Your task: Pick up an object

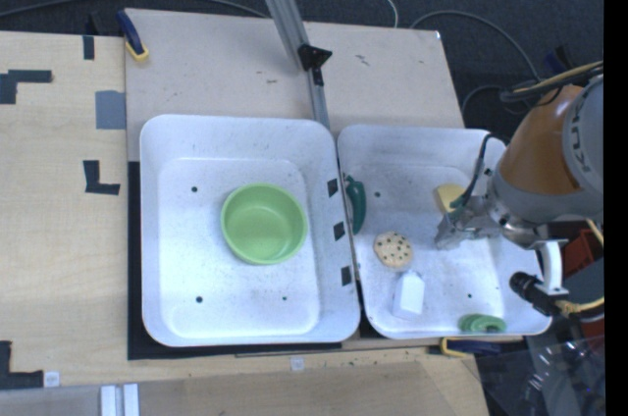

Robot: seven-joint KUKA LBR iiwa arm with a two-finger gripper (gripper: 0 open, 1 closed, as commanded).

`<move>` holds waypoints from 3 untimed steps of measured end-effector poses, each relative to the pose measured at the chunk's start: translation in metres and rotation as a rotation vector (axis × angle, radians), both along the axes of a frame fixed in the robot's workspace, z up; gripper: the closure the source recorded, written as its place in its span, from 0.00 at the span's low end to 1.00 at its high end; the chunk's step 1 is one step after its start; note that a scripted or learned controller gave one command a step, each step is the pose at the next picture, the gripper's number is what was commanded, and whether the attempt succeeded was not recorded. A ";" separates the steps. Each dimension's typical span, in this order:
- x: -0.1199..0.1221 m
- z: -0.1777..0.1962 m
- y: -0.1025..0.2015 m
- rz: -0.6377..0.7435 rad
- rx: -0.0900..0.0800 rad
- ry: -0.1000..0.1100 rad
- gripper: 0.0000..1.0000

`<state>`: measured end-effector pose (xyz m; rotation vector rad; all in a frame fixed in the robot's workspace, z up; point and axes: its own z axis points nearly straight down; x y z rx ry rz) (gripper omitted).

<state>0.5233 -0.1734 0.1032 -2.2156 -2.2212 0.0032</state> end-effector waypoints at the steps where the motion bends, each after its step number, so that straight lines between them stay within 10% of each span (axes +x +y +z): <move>1: 0.005 0.060 -0.007 -0.001 -0.003 -0.008 1.00; 3: 0.010 0.148 -0.012 -0.001 -0.003 -0.006 1.00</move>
